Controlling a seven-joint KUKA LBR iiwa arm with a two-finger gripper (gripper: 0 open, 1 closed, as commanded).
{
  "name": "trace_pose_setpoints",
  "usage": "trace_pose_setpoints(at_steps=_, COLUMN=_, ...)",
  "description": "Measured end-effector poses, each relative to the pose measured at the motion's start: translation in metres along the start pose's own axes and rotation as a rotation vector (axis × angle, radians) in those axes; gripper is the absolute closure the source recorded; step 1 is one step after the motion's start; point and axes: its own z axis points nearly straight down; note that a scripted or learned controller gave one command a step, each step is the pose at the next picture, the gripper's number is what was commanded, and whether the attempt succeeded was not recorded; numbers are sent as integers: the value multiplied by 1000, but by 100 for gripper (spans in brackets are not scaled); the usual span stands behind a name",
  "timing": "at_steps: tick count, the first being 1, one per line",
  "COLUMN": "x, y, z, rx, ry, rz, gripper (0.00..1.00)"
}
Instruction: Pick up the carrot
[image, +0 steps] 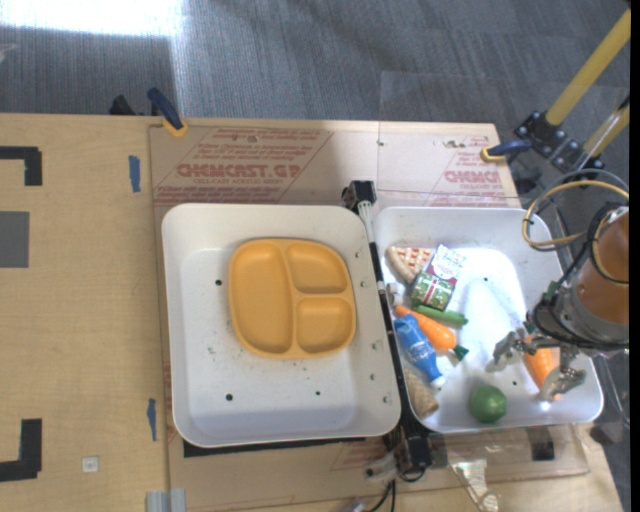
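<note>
A carrot (437, 330) with a green top lies in the middle of the right bin (505, 272), beside a blue bottle (418, 348). A second, small tapered orange piece (540, 366), carrot-like, lies near that bin's right wall. My gripper (534, 365) hangs over this piece with its fingers spread wide, one on each side of it. The fingers (505, 349) do not visibly press on it, so the gripper is open.
The right bin also holds a green lime (488, 403), a green-and-white packet (437, 281) and a waffle-like wedge (405, 262). The left bin (190, 330) holds a yellow divided plate (292, 297). Cables loop by the arm at the right.
</note>
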Motion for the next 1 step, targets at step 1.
trace_pose_setpoints(at_steps=1, x=-8, y=12, z=-1, rx=-3, ry=6, rz=-67, gripper=0)
